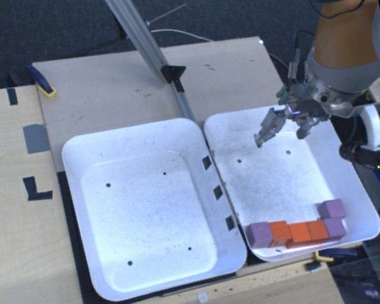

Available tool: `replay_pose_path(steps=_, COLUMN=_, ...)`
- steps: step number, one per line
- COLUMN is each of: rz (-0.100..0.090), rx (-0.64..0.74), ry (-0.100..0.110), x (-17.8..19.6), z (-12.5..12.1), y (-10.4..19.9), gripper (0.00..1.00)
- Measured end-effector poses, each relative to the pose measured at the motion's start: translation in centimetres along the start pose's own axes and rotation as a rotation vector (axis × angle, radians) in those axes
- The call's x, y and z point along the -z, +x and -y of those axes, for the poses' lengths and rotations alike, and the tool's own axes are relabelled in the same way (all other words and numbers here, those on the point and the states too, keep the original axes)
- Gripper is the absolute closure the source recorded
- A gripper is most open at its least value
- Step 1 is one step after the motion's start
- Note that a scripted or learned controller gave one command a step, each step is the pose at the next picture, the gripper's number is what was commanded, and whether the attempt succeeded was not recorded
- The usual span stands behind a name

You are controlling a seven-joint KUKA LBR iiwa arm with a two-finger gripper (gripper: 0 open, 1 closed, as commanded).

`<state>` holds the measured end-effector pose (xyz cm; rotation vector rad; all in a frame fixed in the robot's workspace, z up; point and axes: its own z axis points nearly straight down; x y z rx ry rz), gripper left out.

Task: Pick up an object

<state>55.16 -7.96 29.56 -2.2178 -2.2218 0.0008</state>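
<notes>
My two fingers [284, 128] hang spread apart with nothing between them, above the far end of the right bin [337, 158]. The blocks [298, 228] — purple and orange, packed in a row — lie well apart against its near wall, their edges hard to separate.

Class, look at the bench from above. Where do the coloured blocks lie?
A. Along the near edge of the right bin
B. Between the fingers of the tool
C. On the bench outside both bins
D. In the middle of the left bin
A: the purple and orange blocks sit in a row along the near edge of the right bin, while the tool hangs above that bin's far end, apart from them.
</notes>
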Motion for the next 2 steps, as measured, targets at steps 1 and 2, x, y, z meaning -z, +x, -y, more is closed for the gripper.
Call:
replay_pose_path(steps=1, rz=0.001, rx=0.002, ry=-0.002, x=1.0, z=0.1, y=1.7, gripper=0.0)
replay_pose_path(steps=2, rz=0.002, rx=0.002, ry=-0.001, x=0.3, z=-3.5, y=3.9, gripper=0.0)
